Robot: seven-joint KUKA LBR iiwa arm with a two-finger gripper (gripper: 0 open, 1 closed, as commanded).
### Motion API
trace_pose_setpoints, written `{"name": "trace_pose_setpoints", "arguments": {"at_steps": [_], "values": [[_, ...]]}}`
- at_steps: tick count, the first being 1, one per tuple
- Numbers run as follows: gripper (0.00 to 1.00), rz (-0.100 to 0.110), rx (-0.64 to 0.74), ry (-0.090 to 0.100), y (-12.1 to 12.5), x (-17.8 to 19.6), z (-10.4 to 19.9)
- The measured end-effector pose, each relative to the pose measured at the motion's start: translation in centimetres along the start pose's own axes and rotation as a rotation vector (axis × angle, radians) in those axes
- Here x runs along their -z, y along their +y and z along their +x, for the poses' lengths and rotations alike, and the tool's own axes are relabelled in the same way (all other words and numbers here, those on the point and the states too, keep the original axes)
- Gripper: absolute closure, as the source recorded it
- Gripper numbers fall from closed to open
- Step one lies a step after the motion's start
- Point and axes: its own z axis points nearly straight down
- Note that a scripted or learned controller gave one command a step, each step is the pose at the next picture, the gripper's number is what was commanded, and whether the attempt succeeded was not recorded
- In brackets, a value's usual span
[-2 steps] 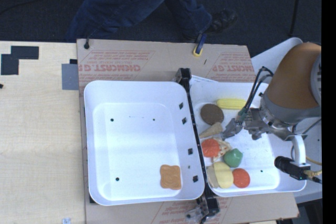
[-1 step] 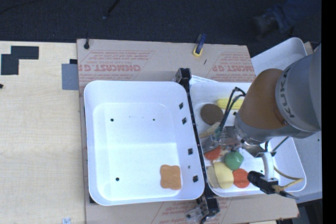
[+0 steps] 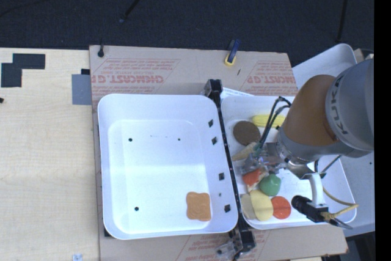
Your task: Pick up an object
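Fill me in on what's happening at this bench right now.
A grey KUKA arm reaches in from the right, its gripper down in the right bin among a cluster of small toy foods: a brown round piece, a green piece, a yellow piece, a red piece. Nothing is visibly lifted. The left bin holds a tan slice near its front corner.

The cardboard sheet (image 3: 183, 73) under the bins carries red printed lettering twice along its upper edge, upside down and not clearly legible. The arm (image 3: 351, 110) bears partial dark "KU" letters.
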Motion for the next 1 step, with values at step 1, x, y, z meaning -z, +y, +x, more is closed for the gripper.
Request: {"name": "trace_pose_setpoints", "arguments": {"at_steps": [1], "values": [[1.00,-0.003,0.014,0.001,-5.16,8.67,6.11]]}}
